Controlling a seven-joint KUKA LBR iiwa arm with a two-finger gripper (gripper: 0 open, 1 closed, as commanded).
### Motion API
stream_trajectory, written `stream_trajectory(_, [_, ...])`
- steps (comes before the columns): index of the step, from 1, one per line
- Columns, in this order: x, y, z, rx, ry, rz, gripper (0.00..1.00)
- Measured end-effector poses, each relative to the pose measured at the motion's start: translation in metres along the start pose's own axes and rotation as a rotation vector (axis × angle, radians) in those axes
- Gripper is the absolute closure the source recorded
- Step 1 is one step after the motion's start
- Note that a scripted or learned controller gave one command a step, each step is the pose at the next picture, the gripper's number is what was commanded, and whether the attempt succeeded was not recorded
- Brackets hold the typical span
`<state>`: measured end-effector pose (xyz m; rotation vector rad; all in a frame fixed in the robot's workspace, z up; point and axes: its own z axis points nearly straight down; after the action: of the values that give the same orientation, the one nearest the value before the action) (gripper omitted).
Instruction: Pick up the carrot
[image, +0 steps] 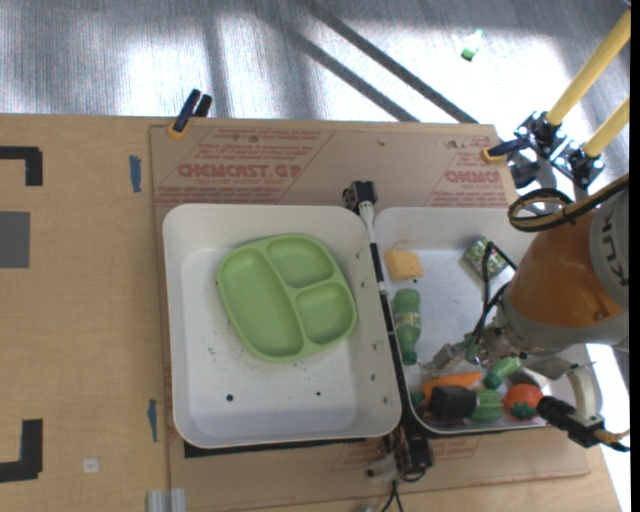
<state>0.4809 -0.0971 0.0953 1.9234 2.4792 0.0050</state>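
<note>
Carrot (455, 381): a short orange piece lying flat near the front of the right bin (440, 265), just left of and slightly below the fingers (478, 352). Not held; nothing orange sits between the metal tips.

Fingers: low over the bin floor, at the carrot's upper right edge, close beside it. Whether they are spread or closed cannot be told; the wrist and cable clutter cover them.

Black block (452, 402): directly in front of the carrot, touching or nearly so, further from the fingers.

Green pieces (497, 372): just right of the carrot and under the wrist, crowding the same corner.

Tomato (521, 399): orange-red and round, to the fingers' lower right, near the bin's front edge.

Green bottle (407, 322): lying lengthwise well left of the fingers, along the wall between the bins.

Cheese wedge (404, 264): yellow, beyond the bottle, toward the back of the bin.

Green packet (484, 257): at the back, straight beyond the fingers.

Left bin (200, 400): holds a green divided plate (288, 296), well apart from the work.

Surface (80, 330): brown board carrying both bins.

Step in hand, as judged: the closing approach, grasp not yet made. The next move calls for a small shift left and toward the front to centre the tips over the carrot, then a descent and squeeze clear of the block and green pieces.
</note>
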Motion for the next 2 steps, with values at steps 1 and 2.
stream_trajectory(1, [0.0, 0.0, 0.0, 0.0, 0.0, 0.0, 0.0])
stream_trajectory(2, [0.0, 0.0, 0.0, 0.0, 0.0, 0.0, 0.0])
